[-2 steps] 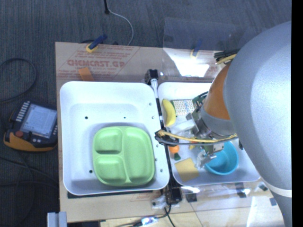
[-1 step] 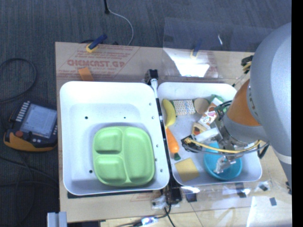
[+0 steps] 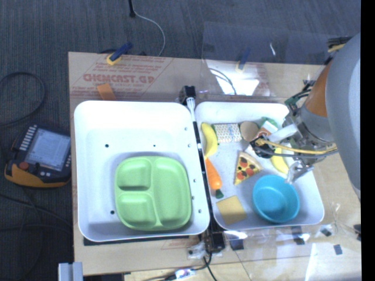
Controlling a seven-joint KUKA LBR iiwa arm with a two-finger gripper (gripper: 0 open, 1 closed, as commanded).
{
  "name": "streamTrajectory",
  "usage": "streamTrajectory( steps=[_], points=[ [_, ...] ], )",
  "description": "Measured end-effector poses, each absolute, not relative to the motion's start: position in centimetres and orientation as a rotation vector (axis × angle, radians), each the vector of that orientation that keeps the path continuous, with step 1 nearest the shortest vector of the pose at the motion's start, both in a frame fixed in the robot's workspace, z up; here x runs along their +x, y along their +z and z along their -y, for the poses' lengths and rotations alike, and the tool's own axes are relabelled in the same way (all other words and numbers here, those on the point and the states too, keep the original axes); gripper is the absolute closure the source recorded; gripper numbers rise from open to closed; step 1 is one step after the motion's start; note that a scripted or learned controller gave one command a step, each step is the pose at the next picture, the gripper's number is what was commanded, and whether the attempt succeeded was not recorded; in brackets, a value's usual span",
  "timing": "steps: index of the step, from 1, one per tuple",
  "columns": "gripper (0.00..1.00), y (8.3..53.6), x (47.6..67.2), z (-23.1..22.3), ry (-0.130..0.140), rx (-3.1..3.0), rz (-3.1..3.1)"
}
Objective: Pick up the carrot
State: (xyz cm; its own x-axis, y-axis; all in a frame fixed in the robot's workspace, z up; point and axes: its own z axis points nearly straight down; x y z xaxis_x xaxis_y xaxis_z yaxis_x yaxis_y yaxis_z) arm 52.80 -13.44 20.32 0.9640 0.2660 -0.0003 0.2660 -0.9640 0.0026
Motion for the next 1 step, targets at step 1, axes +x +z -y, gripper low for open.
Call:
streamTrajectory(
  steps=[1],
  points=[
    [0.00, 15.61, 48.11, 9.73, -0.018, 3.129, -0.317]
  ],
)
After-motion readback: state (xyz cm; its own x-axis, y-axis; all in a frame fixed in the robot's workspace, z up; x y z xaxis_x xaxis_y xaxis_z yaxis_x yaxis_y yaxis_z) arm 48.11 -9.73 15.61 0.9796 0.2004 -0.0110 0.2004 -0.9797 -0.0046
